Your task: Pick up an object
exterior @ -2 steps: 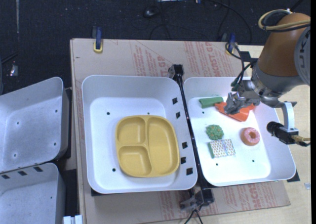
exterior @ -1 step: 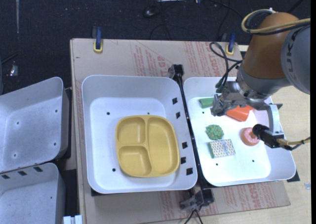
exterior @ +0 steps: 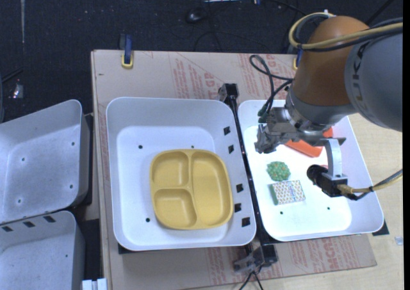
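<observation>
In the right-hand white bin (exterior: 359, 218) lie three small things that could be picked: a round green object (exterior: 278, 169) with a knobbly look near the bin's middle, a flat pale packet (exterior: 287, 191) with a speckled pattern just beside it on the near side, and an orange piece (exterior: 303, 148) a little farther off, partly under the arm's wrist. All three rest loose on the bin floor, gathered toward the left half, presumably so the arm can reach any of them from above. The gripper (exterior: 266, 141) hangs over the far-left part of this bin, just beyond the green object and beside the orange piece; nothing is visibly grasped in it, and whether it is released or clenched I cannot tell from this angle. The grey arm (exterior: 378, 77) with its orange band (exterior: 330, 58) comes in from the right, cables trailing across the bin. Judging by its position, it is lining up on the green object or the orange piece. The left bin (exterior: 128, 122) holds a yellow divided tray (exterior: 191, 188) with three compartments, lying flat and well apart from the gripper. Both bins sit side by side on the worktop (exterior: 166, 71).
</observation>
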`<state>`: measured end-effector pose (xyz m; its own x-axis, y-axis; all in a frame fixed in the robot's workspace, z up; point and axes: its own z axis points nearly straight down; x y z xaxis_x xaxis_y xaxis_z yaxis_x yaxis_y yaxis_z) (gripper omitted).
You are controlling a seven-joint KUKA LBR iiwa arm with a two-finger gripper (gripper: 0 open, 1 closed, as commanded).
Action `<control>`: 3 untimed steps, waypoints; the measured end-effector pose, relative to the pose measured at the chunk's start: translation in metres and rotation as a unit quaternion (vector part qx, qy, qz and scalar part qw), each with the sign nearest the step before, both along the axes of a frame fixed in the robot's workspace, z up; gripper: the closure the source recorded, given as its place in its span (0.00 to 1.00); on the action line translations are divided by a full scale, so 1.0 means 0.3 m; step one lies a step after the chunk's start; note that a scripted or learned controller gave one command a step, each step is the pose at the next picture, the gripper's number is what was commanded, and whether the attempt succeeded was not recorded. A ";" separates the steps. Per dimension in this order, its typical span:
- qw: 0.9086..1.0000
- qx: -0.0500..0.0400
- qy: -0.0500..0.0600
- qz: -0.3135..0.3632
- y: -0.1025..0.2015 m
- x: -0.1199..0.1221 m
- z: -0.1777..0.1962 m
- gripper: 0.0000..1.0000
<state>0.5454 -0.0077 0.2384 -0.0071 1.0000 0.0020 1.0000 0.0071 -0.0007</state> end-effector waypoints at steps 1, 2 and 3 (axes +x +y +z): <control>1.000 0.000 0.001 0.000 0.153 -0.046 -0.033 1.00; 1.000 0.000 0.001 0.000 0.310 -0.096 -0.058 1.00; 1.000 -0.001 0.000 -0.003 0.299 -0.093 -0.057 0.00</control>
